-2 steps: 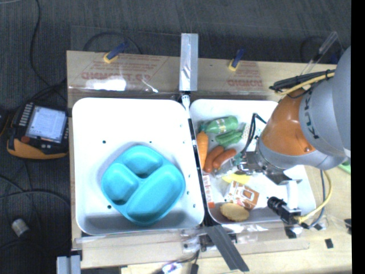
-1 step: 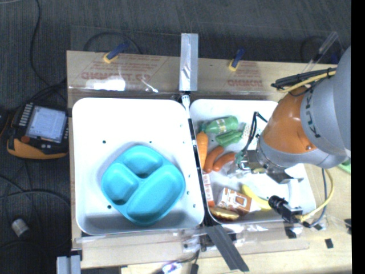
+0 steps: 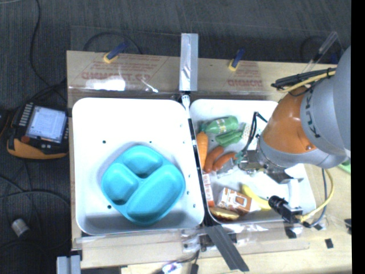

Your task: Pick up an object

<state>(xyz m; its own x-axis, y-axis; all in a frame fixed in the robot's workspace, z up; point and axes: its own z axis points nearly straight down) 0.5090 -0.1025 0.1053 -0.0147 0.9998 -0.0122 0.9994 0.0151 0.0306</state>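
While the arm (image 3: 319, 119) covers much of the right bin (image 3: 311, 201), the left bin (image 3: 85, 153) keeps open white floor around a blue divided plate (image 3: 144, 182). Toy food crowds the right bin's left wall: green bottle (image 3: 221, 124), carrot (image 3: 202, 148), sausage (image 3: 219, 160), carton (image 3: 235, 200), banana (image 3: 255, 197). I cannot tell the end effector's (image 3: 246, 163) state.

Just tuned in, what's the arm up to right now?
The arm is reaching into the right bin from the right, its wrist low over a jumble of toy food: a green bottle, a carrot, a sausage, a banana and a small box. Nothing looks lifted yet. The left bin holds a blue divided plate, untouched.
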